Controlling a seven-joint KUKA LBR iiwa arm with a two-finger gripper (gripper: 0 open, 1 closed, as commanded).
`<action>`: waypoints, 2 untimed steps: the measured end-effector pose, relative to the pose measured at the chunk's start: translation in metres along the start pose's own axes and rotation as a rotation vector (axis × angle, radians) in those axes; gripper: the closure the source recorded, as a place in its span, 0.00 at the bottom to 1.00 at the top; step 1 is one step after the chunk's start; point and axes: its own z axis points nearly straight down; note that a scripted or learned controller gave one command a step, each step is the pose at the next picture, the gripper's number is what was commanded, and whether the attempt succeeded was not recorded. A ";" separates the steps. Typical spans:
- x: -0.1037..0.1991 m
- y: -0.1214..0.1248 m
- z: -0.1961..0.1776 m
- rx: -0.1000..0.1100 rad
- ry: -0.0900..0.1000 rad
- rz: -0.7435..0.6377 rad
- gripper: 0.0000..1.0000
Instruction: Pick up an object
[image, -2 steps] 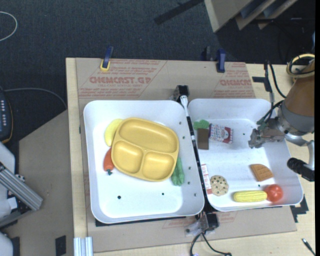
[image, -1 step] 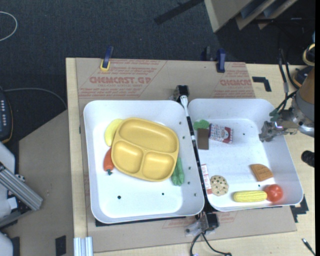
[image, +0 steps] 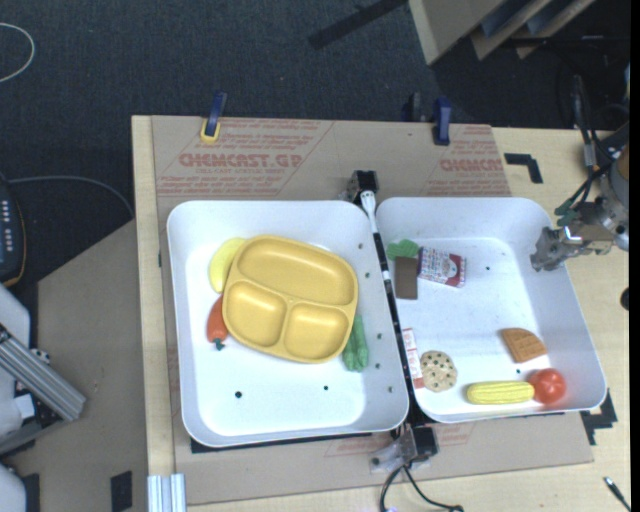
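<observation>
My gripper (image: 553, 250) hovers at the right rim of the right bin (image: 480, 222), with nothing visibly held. In that bin lie a brown block on a green piece (image: 404, 270), a red-and-white packet (image: 441, 267), a brown wedge (image: 523, 344), a speckled cookie (image: 437, 370), a yellow corn cob (image: 500, 392) and a red tomato (image: 549, 385). The closest object to the gripper is the packet, well to its left.
The left bin (image: 200, 380) holds a yellow divided tray (image: 290, 297), with a yellow fruit (image: 223, 262), a red pepper (image: 217, 324) and a green vegetable (image: 355, 345) tucked around it. A black divider (image: 385, 290) runs between the bins. Clamps stand at the bench's back edge.
</observation>
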 end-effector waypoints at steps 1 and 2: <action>0.047 0.010 0.007 0.007 0.005 -0.004 1.00; 0.096 0.020 -0.001 0.003 0.004 -0.006 1.00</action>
